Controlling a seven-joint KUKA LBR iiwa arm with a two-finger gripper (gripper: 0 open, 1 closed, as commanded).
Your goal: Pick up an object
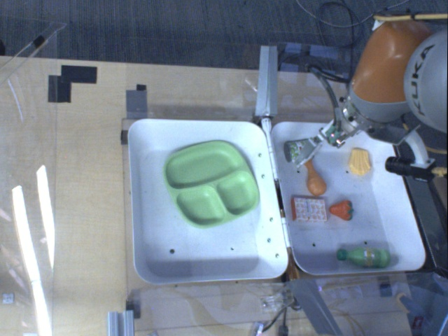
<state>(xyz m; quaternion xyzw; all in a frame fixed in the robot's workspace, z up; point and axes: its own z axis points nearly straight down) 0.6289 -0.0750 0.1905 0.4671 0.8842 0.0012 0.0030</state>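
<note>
A green tray [211,183] is seen in a white bin [147,257]. A yellow piece [359,162], orange piece [316,181] and green bottle [365,257] are seen

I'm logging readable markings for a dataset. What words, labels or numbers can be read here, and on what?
"KUKA", partly cut off, on the grey arm.
Green bottle: label too blurred to read.
Small packet near the gripper: print too small to read.
</note>
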